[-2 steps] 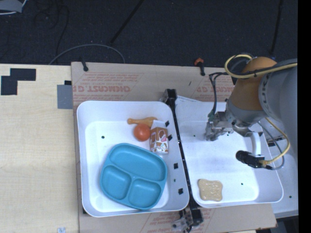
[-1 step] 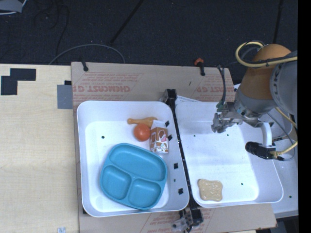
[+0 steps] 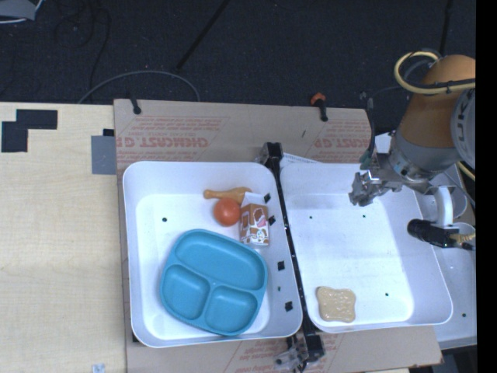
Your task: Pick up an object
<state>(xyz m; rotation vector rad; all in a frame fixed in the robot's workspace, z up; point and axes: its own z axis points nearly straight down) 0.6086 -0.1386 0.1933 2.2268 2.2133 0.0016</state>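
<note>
The pale wood-grain table (image 3: 54, 239) carries a brown cardboard sheet (image 3: 233, 127) printed with red lettering, and on it two shallow, glossy white plastic bins with rounded corners. The left bin (image 3: 140, 208) holds a smooth blue divided plate (image 3: 213, 282) with three compartments toward 6 o'clock. At 12 o'clock from the plate lie a small printed carton (image 3: 255, 225), a round red-orange ball-like fruit (image 3: 227, 212) touching the carton's left side, and a slim tan drumstick shape (image 3: 227, 194) just above the fruit. The right bin (image 3: 435, 301) holds a flat, beige, rough-edged slab (image 3: 336, 304) at its 7 o'clock corner. The grey arm (image 3: 431, 123) with its orange band enters at 2 o'clock; its metal tool (image 3: 365, 189) hangs over the right bin's 12 o'clock region, well apart from the slab, nothing seen between its parts, and I cannot tell whether it is released or clenched.
</note>
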